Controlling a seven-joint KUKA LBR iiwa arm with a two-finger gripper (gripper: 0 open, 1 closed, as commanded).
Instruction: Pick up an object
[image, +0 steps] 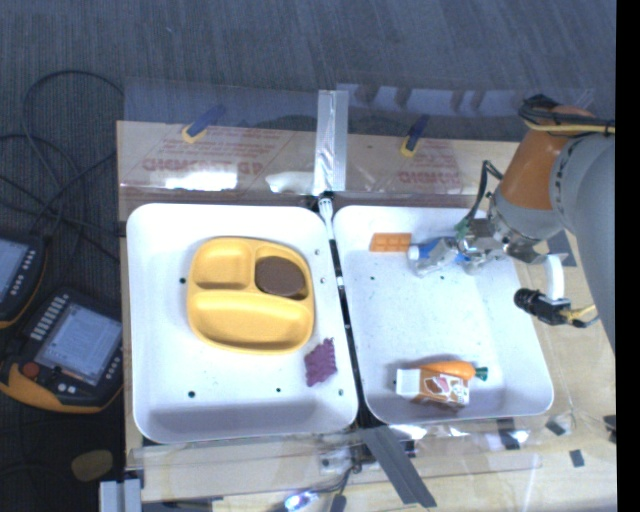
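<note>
Candidate objects, right white bin (520, 340): small orange rectangular block (390, 242) at upper left of that bin, lying flat; white-and-orange juice carton with green cap (438, 383) on its side near the bin's lower edge, cap end pointing right.

Gripper (428, 256) is low in the upper part of the right bin, just right of the orange block, apart from it. Jaws point left; cannot tell if open or closed, nothing visibly between them. Grey arm with orange band (540, 170) comes in from upper right of frame.

Left white bin (150, 330): yellow plastic divided tray (235, 300) centre of the bin, with a brown round piece (280, 276) sitting in its upper-right compartment. Purple grape-like cluster (320, 362) just below the tray's lower-right corner, near the wall between bins.

Bins sit side by side on the bench (240, 155), touching along the middle. Handheld pendant with screen (70, 350) at left edge of frame, cables above it.
</note>
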